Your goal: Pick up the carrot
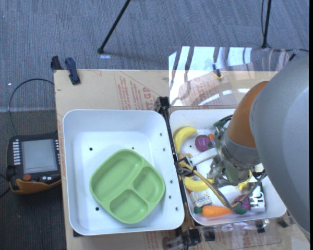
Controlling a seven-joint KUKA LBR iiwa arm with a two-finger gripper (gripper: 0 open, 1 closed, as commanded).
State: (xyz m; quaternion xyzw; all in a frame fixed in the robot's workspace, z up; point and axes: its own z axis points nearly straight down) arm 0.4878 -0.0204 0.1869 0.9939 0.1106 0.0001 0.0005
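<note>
Carrot [217, 211]: lies on its side near the front edge of the right bin [275, 208], orange body pointing right, a green end toward the bin's left wall.
Gripper [227, 177]: hangs over the middle of the right bin, above and slightly behind the carrot; whether it is spread or closed cannot be told from this angle, and nothing is seen held in it.
Neighbours: a purple piece [242, 204] sits just beside the carrot's right end; a yellow banana [196, 184] lies just behind it; a second banana [183, 135] and a purple round item [202, 142] rest toward the bin's back.
Left bin [78, 134]: carries a green divided plate [128, 186], well apart from the action.
Step in hand: bringing the gripper over the carrot.
Doing it well: judged from here, the grip should straddle the carrot across its width, near mid-length, clear of the purple piece and the front wall.
</note>
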